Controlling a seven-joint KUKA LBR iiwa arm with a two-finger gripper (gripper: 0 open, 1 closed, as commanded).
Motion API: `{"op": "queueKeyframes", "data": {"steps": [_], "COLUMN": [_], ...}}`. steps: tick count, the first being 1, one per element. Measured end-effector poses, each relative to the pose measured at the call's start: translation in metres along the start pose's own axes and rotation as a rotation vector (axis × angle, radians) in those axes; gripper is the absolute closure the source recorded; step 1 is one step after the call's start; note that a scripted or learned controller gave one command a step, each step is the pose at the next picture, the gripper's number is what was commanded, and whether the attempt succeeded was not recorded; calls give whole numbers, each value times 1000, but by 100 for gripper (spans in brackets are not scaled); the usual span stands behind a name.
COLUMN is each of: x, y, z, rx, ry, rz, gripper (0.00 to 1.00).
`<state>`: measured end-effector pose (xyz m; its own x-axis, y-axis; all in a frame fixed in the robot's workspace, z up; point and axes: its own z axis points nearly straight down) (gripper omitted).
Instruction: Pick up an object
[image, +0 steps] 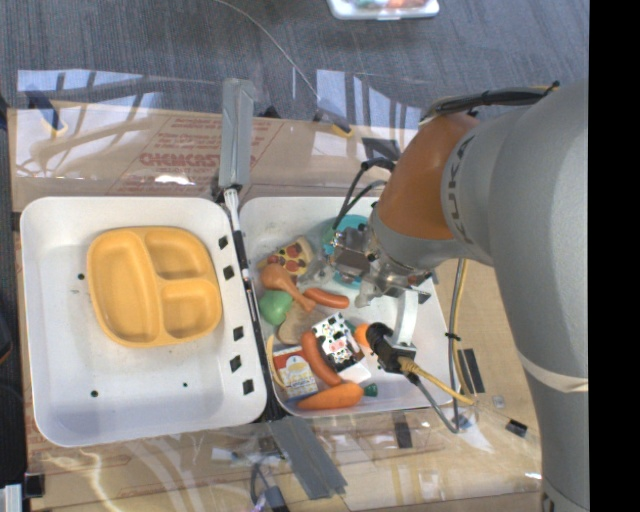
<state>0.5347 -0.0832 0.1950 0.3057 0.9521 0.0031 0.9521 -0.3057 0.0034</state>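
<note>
Two shallow white plastic bins stand side by side on the bench. In the left bin (50, 300) lies a yellow plastic tray with three compartments (153, 283), nearer to the far wall than to the near one. The right bin (262, 215) holds a heap of toy food. A slice of toy pizza (292, 256) lies toward the far side, with an orange toy sausage (325, 297) just in front of it. A round green toy (274, 307) lies to the left of this sausage, near the dividing wall. A small black and white cow figure (337, 339) is in the middle. An orange toy carrot (331, 398) lies along the near wall. The grey robot arm (520, 190) reaches over the right bin from the right.
</note>
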Motion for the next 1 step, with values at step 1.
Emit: {"op": "queueKeyframes", "data": {"steps": [1], "x": [-22], "y": [35], "z": [96], "rx": [-7], "ry": [1], "rz": [106], "gripper": [0]}}
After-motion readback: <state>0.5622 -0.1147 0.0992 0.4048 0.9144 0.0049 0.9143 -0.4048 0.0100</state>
